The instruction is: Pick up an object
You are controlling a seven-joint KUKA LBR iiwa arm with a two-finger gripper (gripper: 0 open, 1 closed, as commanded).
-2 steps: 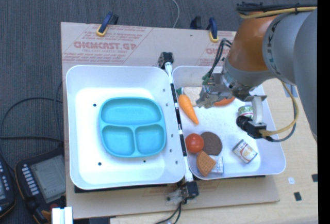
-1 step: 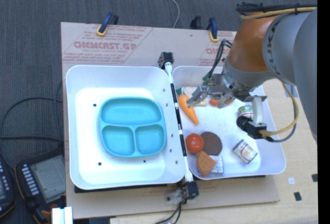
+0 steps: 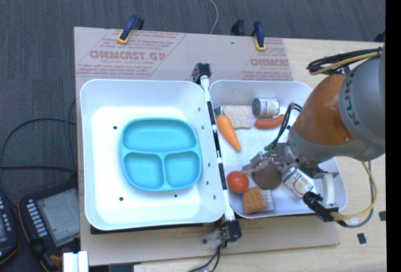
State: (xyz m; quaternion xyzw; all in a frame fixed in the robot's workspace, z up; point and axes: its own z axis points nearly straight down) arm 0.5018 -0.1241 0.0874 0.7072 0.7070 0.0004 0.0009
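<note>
Orange-banded wrist of the arm (image 3: 332, 120) sits closest to the lens, covering much of the right bin (image 3: 301, 86). Below it the gripper (image 3: 268, 167) is lowered among the food items at the near end of that bin; how far it is open, and whether it has hold of anything, cannot be told from this angle. A dark brown round item (image 3: 267, 178) lies directly under the tool and appears to touch it, the likeliest target. A red tomato (image 3: 237, 182) lies just to its left, a waffle-like piece (image 3: 255, 200) just in front, and a small bottle (image 3: 297, 182) just to its right. A carrot (image 3: 229, 133), a slice of toast (image 3: 238, 115), a small can (image 3: 266, 106) and a red sausage (image 3: 270, 123) lie farther back, apart from the tool. The left bin (image 3: 94, 139) holds a blue divided plate (image 3: 161, 153).

Risks, as judged: crowding may cause a neighbour to be pinched or pushed aside; a rounded item may slip out on closing; the bin floor leaves little clearance.
</note>
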